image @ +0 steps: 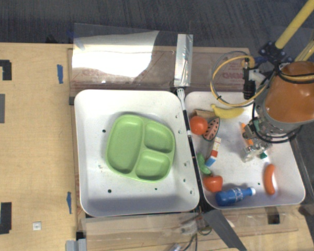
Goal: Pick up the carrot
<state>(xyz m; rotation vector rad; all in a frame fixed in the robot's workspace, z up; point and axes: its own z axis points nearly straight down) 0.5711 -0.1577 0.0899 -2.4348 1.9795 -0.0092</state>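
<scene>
The carrot [270,179], a short orange-red stick, lies near the right wall of the right bin [290,163]. My gripper [255,152] hangs over the middle of that bin, up and to the left of the carrot and apart from it. Its fingers [249,152] stand a little apart with nothing between them. The orange band of the arm [293,95] hides the bin's far right corner.
The right bin also holds a banana [227,111], an orange ball [199,125], a watermelon slice [213,128], a red fruit [213,182], a blue bottle [234,195] and small pieces near its left wall. A green divided plate [141,147] sits in the left bin [89,140].
</scene>
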